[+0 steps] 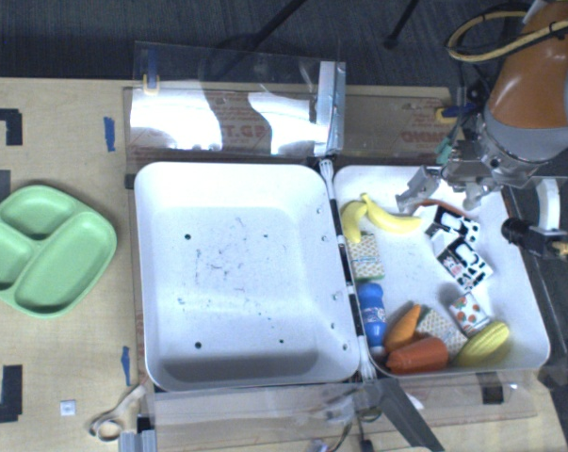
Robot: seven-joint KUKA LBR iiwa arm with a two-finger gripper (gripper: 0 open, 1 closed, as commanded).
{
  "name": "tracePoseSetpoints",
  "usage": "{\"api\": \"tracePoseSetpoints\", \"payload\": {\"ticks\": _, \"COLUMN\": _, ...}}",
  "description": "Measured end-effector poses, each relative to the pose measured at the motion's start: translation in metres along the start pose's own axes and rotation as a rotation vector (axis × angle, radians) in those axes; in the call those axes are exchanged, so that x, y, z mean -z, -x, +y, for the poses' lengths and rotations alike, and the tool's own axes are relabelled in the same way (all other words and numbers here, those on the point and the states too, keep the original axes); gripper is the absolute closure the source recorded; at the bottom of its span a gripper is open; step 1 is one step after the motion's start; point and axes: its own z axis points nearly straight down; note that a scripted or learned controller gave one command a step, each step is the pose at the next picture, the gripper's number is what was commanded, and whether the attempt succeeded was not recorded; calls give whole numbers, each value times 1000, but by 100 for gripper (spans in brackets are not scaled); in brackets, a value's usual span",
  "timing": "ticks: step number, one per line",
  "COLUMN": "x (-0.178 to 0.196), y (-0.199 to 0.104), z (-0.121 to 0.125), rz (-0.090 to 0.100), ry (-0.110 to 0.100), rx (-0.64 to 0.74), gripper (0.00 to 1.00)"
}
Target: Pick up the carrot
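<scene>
My metal two-finger pincer (446, 188), fingers spread and grasping nothing, hovers near the yellow banana (382, 217); tapered orange carrot (404, 324) lies well apart.

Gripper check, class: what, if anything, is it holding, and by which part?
Nothing is held. The gripper hangs open above the banana; the carrot lies apart, near the right bin's front.

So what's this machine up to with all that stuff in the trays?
It's a robot arm meant to pick up the carrot. Right now its gripper hangs open over the far end of the right bin, above the banana, holding nothing. The carrot lies at the near end of that bin, between a blue bottle and a lemon, untouched. The left bin sits beside it, and a green plate rests out on the bench.
</scene>
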Motion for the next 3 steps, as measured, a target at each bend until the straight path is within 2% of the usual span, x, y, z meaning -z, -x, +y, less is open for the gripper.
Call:
{"api": "tracePoseSetpoints", "payload": {"ticks": 1, "x": -85, "y": 29, "z": -89, "rz": 0, "ry": 1, "rx": -21, "gripper": 0}}
{"api": "tracePoseSetpoints", "payload": {"ticks": 2, "x": -139, "y": 9, "z": -104, "rz": -6, "ry": 9, "rx": 215, "gripper": 0}}
{"api": "tracePoseSetpoints", "payload": {"ticks": 3, "x": -106, "y": 27, "z": -46, "rz": -1, "ry": 5, "rx": 455, "gripper": 0}}
